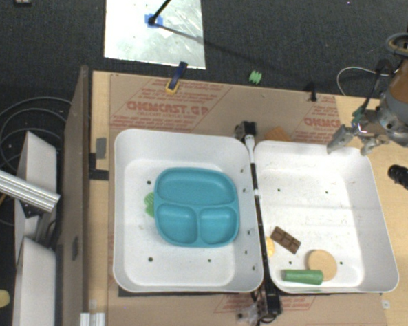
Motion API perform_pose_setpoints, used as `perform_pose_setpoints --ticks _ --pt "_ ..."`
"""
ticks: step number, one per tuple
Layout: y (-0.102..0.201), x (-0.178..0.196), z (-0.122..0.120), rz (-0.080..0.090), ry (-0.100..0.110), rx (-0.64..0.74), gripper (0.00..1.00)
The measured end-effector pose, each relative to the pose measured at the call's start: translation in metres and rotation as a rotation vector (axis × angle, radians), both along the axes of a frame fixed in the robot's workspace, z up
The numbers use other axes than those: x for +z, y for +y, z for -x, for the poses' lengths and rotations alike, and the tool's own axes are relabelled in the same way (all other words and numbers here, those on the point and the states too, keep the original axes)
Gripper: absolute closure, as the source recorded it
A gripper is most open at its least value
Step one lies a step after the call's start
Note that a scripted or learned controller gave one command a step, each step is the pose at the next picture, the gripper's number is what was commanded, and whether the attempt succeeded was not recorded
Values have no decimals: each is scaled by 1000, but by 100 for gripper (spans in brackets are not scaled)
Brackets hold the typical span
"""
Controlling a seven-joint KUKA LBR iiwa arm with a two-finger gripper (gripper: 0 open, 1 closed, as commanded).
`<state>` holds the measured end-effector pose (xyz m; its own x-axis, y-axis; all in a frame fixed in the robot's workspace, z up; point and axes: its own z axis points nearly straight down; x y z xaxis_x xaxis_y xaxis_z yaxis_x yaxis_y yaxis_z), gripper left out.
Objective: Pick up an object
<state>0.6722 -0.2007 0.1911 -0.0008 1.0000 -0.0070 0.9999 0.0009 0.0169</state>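
My gripper [352, 142] hangs over the far right corner of the right bin [326, 194], open, with nothing between its fingers. Near that bin's front lie a brown chocolate bar [285, 240], a round tan cookie [323, 262] and a green cylinder [302, 275]. A small yellow piece [270, 247] rests against the bin's left wall. All of these are well in front of the gripper. In the left bin [130, 189] sits a blue divided plate [196, 207], and a green item [148, 203] peeks out from under its left edge.
An orange-brown object [278, 134] lies on the cardboard just behind the bins. A black clip [247, 131] sits at the far end of the seam between the bins. Cables [21, 117] and metal parts lie to the left of the bench.
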Motion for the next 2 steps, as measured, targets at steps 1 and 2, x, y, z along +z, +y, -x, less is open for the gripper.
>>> perform_pose_setpoints --ticks 1,2 --pt "101 -59 61 -14 25 10 0" --pt "34 -73 8 -4 11 -2 0"
